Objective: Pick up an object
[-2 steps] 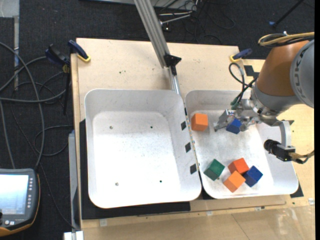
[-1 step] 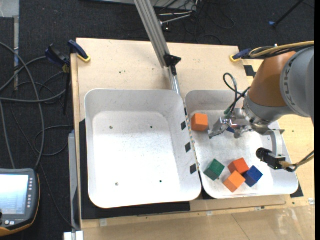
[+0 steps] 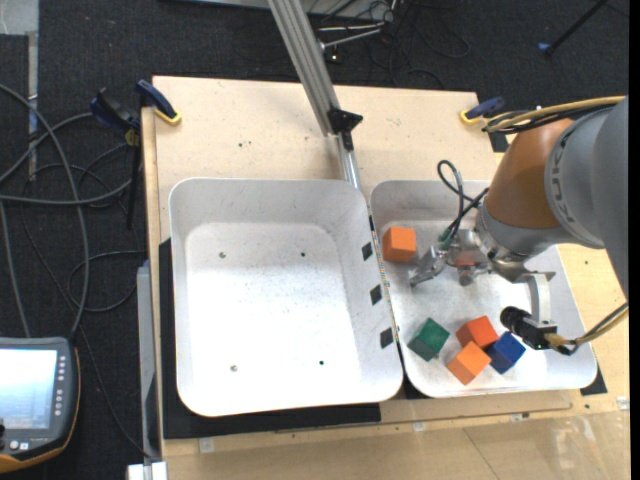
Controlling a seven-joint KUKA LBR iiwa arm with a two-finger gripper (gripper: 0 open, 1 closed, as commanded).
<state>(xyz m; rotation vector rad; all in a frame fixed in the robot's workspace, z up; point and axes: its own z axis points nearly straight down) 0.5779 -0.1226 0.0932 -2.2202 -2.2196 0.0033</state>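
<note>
Gripper point(image 3: 432, 268), state unclear, hangs just right of the orange cube point(image 3: 400, 243): likely light, rigid; pinch its flat opposite sides.

Dark carpeted floor point(image 3: 80, 28), loose cables point(image 3: 60, 183), perhaps a tripod point(image 3: 345, 13).

My end effector point(image 3: 432, 266) hangs over the right bin point(image 3: 570, 368), nothing between its fingers. An orange cube point(image 3: 400, 243) sits just to its left. Below it lie a green block point(image 3: 430, 339), two more orange blocks point(image 3: 473, 348) and a blue block point(image 3: 507, 352), clustered together.
</note>
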